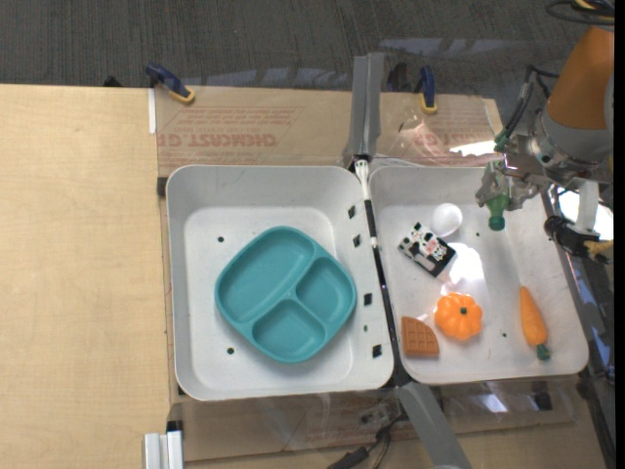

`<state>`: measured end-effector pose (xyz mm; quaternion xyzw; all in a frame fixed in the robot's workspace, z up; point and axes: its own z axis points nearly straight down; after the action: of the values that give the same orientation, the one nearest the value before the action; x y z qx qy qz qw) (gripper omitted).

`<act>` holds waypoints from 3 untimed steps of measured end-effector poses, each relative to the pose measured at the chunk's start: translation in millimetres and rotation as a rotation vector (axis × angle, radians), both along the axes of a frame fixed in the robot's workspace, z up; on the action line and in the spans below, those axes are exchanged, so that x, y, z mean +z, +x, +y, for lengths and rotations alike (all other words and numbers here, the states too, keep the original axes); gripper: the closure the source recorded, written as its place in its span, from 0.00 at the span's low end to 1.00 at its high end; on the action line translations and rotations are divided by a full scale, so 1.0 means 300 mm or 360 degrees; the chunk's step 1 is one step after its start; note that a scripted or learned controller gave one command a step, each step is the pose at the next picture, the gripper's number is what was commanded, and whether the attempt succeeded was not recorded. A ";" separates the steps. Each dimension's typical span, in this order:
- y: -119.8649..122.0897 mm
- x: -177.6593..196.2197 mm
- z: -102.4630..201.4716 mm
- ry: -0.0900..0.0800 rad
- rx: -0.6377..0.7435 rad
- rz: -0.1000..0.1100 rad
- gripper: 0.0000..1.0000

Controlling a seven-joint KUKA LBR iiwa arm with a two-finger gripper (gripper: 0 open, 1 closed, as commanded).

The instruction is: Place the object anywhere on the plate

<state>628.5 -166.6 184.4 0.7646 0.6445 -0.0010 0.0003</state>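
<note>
In the left bin [186, 262] on the surface, right of the bare wood panel, lies the teal three-compartment plate [284, 293], with nothing on it. In the right bin [576, 350], right of the plate, sit a black-and-white cow toy [427, 248], a white ball [447, 218] just beyond it, an orange pumpkin [459, 317], a brown waffle piece [420, 338] beside the pumpkin, and a carrot [532, 320] furthest from the plate. The end effector [498, 203] hangs over that bin's far right part, beyond the ball, pinching a small green object [497, 213] between its fingers.
</note>
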 end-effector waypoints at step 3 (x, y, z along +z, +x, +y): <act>-0.414 0.023 0.730 0.0003 0.0954 0.0002 1.00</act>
<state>504.2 52.5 191.3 0.5403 0.8415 -0.0006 -0.0005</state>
